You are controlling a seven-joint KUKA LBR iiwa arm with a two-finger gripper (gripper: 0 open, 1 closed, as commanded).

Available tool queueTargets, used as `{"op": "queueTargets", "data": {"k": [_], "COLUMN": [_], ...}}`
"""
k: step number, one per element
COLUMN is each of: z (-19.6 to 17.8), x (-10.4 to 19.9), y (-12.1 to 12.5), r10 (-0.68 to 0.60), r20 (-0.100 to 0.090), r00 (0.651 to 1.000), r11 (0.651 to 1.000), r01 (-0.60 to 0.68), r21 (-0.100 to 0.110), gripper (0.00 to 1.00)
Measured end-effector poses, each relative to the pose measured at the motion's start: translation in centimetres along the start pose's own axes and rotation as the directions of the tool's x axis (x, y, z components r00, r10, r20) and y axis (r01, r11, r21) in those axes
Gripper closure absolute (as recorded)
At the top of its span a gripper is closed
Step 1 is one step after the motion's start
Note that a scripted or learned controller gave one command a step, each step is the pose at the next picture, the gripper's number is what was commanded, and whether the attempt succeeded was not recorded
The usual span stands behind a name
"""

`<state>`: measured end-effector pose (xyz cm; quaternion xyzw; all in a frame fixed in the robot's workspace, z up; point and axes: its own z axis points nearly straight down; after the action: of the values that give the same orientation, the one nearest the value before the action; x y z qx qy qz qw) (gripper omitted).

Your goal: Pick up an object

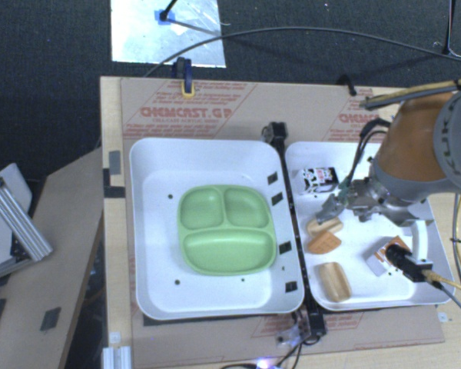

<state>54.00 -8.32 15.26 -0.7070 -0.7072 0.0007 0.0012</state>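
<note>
My gripper (336,206) hangs low over the right bin (353,300), in its middle left part. Just beneath its tip lies a pale tan wedge (325,224), touching or nearly touching it. A darker orange-brown bread piece (323,242) sits directly in front of that wedge. Closer to the bin's front edge is a tan bread roll (334,280). A small black-and-white carton (317,179) rests behind the gripper near the bin's back left corner. To the right, a small orange and white thing (387,251) is partly covered by the wrist.
The left bin (154,229) holds a green divided plate (227,230). A black divider with clips (286,206) runs between the two bins. The grey and orange arm (426,148) covers the right bin's back right part.
</note>
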Motion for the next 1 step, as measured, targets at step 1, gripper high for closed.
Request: {"op": "queueTargets", "data": {"k": [1], "z": [6.15], "x": [-0.35], "y": [-0.38], "r10": [0.0], "r20": [-0.001], "r00": [1.0], "r11": [1.0], "r01": [0.0], "r21": [0.001], "gripper": [0.0]}}
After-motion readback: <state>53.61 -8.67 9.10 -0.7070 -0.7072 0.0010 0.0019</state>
